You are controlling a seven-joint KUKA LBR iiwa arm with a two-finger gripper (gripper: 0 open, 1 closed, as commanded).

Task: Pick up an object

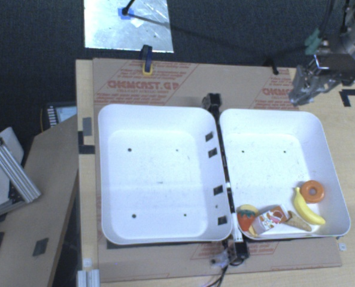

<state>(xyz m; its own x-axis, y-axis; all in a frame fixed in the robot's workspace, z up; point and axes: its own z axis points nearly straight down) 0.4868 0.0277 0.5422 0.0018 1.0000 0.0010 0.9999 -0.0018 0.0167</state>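
Two shallow white bins sit side by side on your bench, the left bin (114, 121) and the right bin (312, 124), joined along a dark seam with small clips. All the loose objects you could pick lie in the right bin, crowded into its near corner. You have a yellow banana (306, 208) lying along the near right wall, curved, with an orange ring-shaped donut (312, 190) touching its upper end. Just to the banana's left lies a small tan cone-shaped piece (298, 222), and beside that a white and red carton (268, 220) lying flat and tilted. At the near left corner of this bin, against the seam, sits a red-orange round fruit (246, 217) with a yellow patch on top, touching the carton.

Your gripper (301, 88) hangs at the far right of the view, above the bench just beyond the right bin's far right corner, outside the bin wall. It is well apart from every object: the whole depth of the bin lies between the fingers and the cluster at the near edge. Nothing is between the fingers; whether they stand apart or together you cannot tell from this angle, as the metal parts blur together.
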